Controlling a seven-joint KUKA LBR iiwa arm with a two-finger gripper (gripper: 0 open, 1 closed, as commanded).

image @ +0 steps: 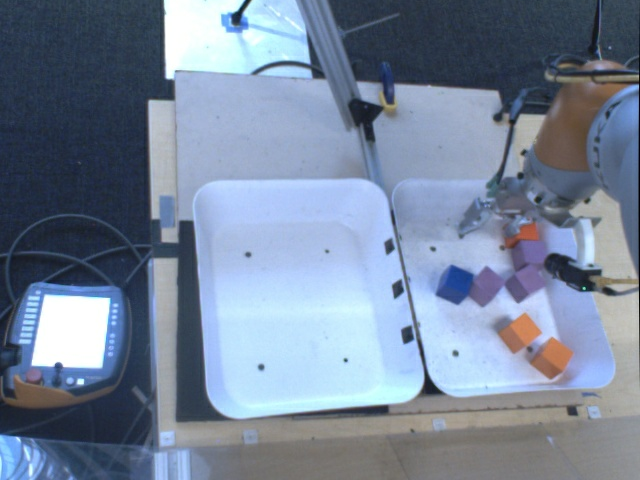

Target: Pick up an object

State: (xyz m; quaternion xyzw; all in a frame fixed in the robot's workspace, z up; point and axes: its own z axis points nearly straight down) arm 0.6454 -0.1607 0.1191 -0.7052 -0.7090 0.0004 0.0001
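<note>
The right bin [440,368] holds several blocks. A blue cube [454,284] lies next to a purple one [487,286], with two more purple blocks [524,283] [529,252] to their right. A small orange piece [521,234] sits just under the wrist. Two orange blocks [519,332] [551,357] rest near the front right corner. My gripper [476,218] hangs over the back of the right bin, up and left of the cluster and about a block's width behind the blue cube. I see no block in it.
The left bin [215,268] stands beside the right one, sharing a middle rim with black clips [398,288]. A slanted metal pole [335,53] crosses the back of the bench. A teach pendant [65,343] lies on the floor at left.
</note>
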